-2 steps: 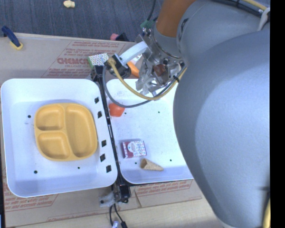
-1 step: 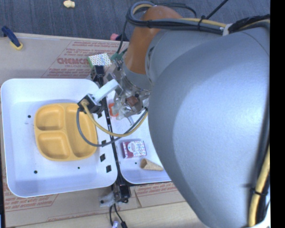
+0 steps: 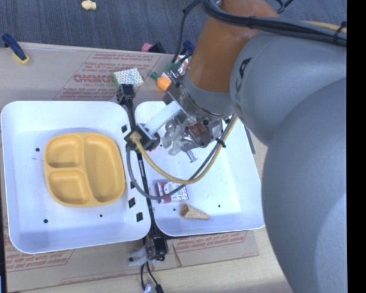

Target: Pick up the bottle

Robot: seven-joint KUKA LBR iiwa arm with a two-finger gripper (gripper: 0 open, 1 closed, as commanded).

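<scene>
I hang my end effector (image 3: 182, 138) low over the right bin (image 3: 247, 182), hunting the bottle; finger state I cannot tell.

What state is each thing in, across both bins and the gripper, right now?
Yellow plastic three-compartment plate: flat, upright, in the left white bin.
Small tan wedge-shaped piece: lying loose near the front of the right white bin.
Red-and-white flat packet: lying flat in the right bin, beside the divider.
Gripper: low over the right bin; what it holds cannot be told.
Yellow cable: looped slack under the gripper.
</scene>
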